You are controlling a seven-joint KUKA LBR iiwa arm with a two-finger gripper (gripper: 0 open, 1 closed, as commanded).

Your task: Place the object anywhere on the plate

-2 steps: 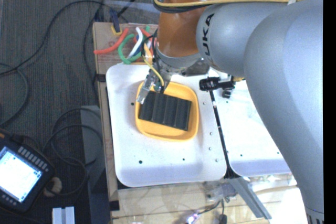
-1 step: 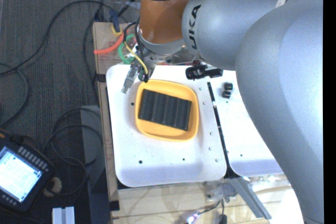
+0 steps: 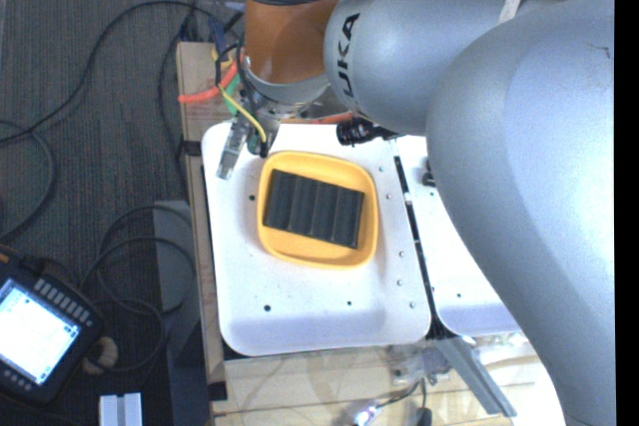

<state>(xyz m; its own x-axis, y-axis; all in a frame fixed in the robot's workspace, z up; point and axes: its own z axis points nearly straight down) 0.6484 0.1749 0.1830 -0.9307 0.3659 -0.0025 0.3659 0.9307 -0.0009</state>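
A yellow plate (image 3: 365, 252) with rounded corners lies in the far half of the left white bin (image 3: 300, 319). A dark grey ridged rectangular object (image 3: 313, 208) rests flat on the plate, within its rim. My gripper (image 3: 240, 147) hangs below the orange wrist band at the bin's far left corner. It is just beyond the plate's far left edge and apart from the object. Nothing shows in the gripper.
The big grey arm (image 3: 519, 115) covers most of the right white bin (image 3: 469, 309), of which a near strip shows. Cables run over the dark floor on the left. A hand-held screen (image 3: 35, 329) lies at lower left, off the bench.
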